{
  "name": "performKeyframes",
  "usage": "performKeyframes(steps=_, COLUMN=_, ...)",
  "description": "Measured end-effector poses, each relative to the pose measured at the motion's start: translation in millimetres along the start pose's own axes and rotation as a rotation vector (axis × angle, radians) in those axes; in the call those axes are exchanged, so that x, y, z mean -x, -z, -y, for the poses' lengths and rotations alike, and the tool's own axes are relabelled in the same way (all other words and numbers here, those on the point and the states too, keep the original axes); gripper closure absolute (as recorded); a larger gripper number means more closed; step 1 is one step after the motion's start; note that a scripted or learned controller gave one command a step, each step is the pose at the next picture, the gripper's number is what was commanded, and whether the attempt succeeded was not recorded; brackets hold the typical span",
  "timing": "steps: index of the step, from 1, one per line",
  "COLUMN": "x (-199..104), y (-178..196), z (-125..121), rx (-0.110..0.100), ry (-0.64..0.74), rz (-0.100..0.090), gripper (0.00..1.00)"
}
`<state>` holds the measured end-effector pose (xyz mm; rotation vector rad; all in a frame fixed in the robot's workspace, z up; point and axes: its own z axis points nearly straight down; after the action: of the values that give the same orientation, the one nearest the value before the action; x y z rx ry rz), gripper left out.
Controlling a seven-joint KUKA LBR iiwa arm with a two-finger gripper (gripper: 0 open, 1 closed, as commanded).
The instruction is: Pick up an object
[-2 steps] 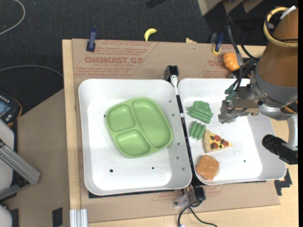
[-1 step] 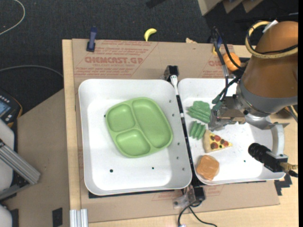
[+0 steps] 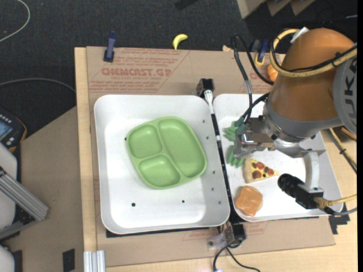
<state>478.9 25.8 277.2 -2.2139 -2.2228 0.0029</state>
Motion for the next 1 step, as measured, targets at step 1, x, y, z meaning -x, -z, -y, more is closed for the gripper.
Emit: performKeyframes(steps=1, x=50.1, y=74.1, z=-0.5, rx=0.014, ry=-0.009, rz=0.004, gripper=1.0)
